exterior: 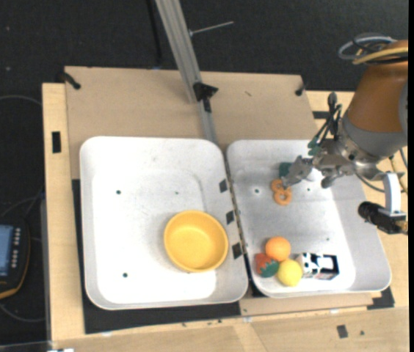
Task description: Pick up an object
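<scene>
My gripper (304, 171) hangs over the far part of the right bin (354, 255), reaching in from the right. Just left of it and a little nearer lies a small orange ring (281, 192), close to the gripper's tip; contact between them is unclear. At the bin's near edge sit an orange ball (277, 248), a yellow ball (290, 273), a red and green piece (267, 267) and a black and white block (318, 265), all well apart from the gripper.
A yellow bowl (195, 240) rests in the near right part of the left bin (119, 196). A grey metal pole (181, 42) slants down to the gap between the bins at the back.
</scene>
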Motion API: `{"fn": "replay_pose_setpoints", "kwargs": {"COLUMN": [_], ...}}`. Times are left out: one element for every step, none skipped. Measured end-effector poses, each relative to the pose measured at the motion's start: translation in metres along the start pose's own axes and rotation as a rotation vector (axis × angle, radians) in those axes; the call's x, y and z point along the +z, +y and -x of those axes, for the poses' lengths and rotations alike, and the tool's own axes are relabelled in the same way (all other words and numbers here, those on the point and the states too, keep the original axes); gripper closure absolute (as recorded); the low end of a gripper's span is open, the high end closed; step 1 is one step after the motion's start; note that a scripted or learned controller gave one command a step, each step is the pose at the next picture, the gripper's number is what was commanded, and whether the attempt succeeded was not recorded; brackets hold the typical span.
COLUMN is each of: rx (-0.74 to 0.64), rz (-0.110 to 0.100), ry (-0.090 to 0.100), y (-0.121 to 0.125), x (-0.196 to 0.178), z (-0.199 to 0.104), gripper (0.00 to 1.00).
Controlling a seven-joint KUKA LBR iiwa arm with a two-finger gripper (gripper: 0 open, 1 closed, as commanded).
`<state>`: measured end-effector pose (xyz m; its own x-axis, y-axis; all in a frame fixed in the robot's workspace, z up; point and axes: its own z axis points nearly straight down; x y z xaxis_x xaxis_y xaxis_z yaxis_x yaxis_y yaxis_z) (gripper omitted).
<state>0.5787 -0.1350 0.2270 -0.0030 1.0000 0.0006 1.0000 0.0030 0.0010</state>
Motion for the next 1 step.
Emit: {"fn": "replay_pose_setpoints", "kwargs": {"rx": [0.002], "rz": [0.001], "ry": [0.0], "y": [0.0], "x": [-0.0001], "z": [0.0002], "gripper": [0.0]}}
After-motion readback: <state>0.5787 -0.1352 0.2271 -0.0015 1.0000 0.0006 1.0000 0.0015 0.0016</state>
